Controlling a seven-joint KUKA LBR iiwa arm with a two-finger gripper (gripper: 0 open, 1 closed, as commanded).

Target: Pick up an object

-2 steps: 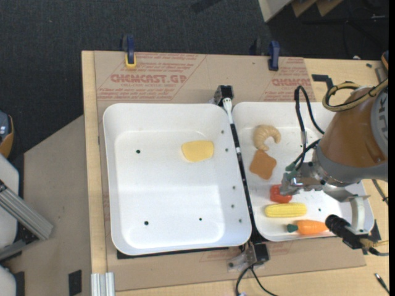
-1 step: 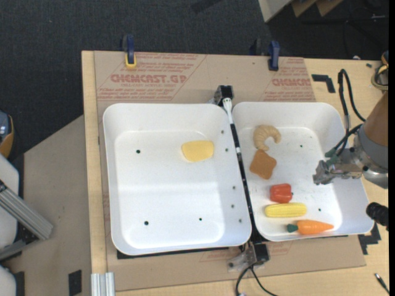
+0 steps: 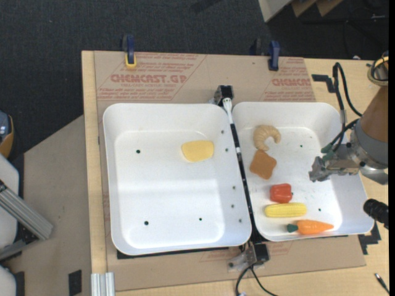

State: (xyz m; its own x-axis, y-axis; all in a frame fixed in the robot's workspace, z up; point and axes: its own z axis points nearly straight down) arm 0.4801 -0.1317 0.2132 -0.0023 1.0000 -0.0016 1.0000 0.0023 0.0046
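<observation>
Gripper (image 3: 322, 169) sits over the right edge of the right bin (image 3: 321, 113), pointing left into it from the arm (image 3: 376, 131). Can't tell its state at this angle. Nothing visible in its grasp.

Objects relative to it, all in the right bin and to its left:
- red pepper (image 3: 281, 193): nearest, left and slightly toward the front, clearly apart from the gripper.
- corn (image 3: 286, 211): just in front of the pepper, lying crosswise, nearly touching it.
- carrot (image 3: 310, 227): at the bin's front wall, just in front of the corn, green end to the left.
- brown block (image 3: 263, 164): farther left, about level with the gripper, near the divider between bins.
- croissant (image 3: 266, 135): just behind the block, toward the back-left of the bin.

Bare white floor lies between the gripper and the pepper.

Left bin (image 3: 123, 165): one yellow piece (image 3: 197, 150), back-right area, well apart from the gripper, across the divider.

Both bins rest on a brown board (image 3: 154, 73) clamped at the back.
</observation>
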